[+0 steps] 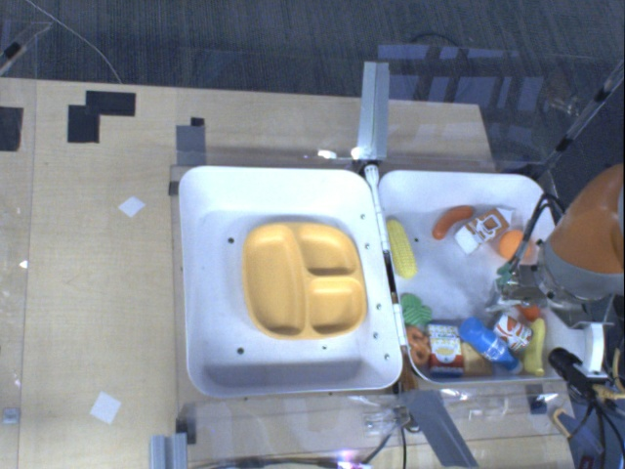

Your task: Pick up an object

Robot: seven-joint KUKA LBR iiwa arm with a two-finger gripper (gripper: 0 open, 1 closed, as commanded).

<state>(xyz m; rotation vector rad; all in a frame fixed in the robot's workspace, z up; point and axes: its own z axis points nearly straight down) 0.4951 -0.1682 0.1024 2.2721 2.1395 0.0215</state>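
The right bin (444, 181) holds several toy foods: a yellow corn cob (400, 247) by its left wall, a red sausage (453, 222), a small white carton (483, 231) and an orange piece (511, 243) at the back. Along the front lie a green item (416, 311), a small box (444, 345), a blue bottle (485, 341), a red and white can (515, 332) and a yellow banana (536, 348). My gripper (514, 294) hangs low at the bin's right side, just above the can, under the orange band of the arm (596, 228).
The left bin (210, 262) holds a yellow divided plate (303, 278) in its middle. A metal post (374, 110) stands behind the wall between the bins. Cables and a bracket (586, 369) crowd the right bin's front right corner.
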